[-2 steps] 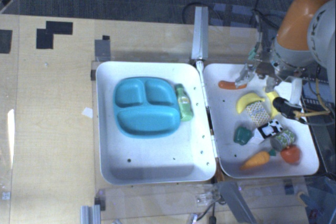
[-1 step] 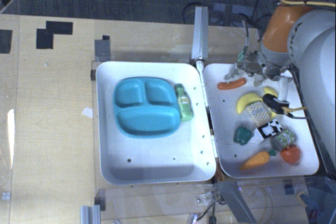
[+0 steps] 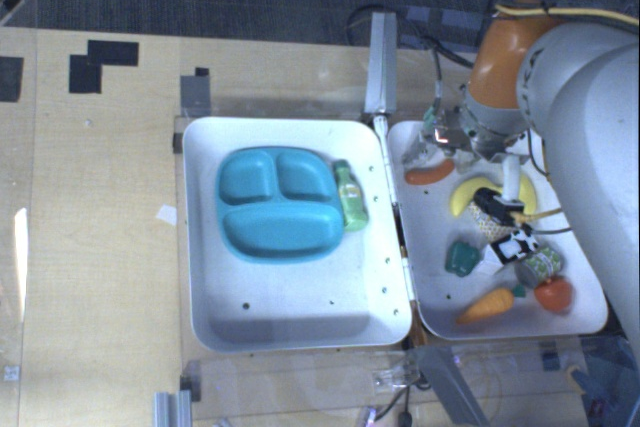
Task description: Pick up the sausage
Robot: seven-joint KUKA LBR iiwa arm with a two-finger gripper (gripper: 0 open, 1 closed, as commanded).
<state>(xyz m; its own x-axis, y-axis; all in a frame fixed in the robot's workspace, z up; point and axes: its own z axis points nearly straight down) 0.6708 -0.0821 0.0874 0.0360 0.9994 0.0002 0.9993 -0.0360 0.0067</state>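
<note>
One sausage [image 3: 430, 173]: reddish-orange, lying flat and nearly crosswise on the floor of the right bin [image 3: 428, 315], toward that bin's 10 o'clock corner, close to the wall shared with the left bin; nothing lies on it.
Gripper [image 3: 441, 137]: just at the sausage's 12 o'clock, very close above it in the view; whether it touches the sausage cannot be told, and whether it is parted or closed cannot be told either.
Arm: grey, with its orange band at the gripper's 1 o'clock, reaching in from 3 o'clock over the right bin.
Banana [image 3: 462, 198]: yellow, curved, just beside the sausage at its 4 o'clock, apart from it.
Teal piece [image 3: 462, 258]: small, at the sausage's 5 o'clock, below the banana.
Carrot [image 3: 488, 305]: orange with a green end, at 5 o'clock again, near the bin's front wall, well apart from the sausage.
Red round fruit [image 3: 554, 295]: at the carrot's 3 o'clock, in the bin's 4 o'clock corner.
Left bin [image 3: 200, 315]: white, at the sausage's 9 o'clock.
Blue plate [image 3: 280, 210]: three compartments, in the left bin's upper half.
Green bottle [image 3: 350, 197]: lying against the plate's 3 o'clock edge, near the dividing wall.
</note>
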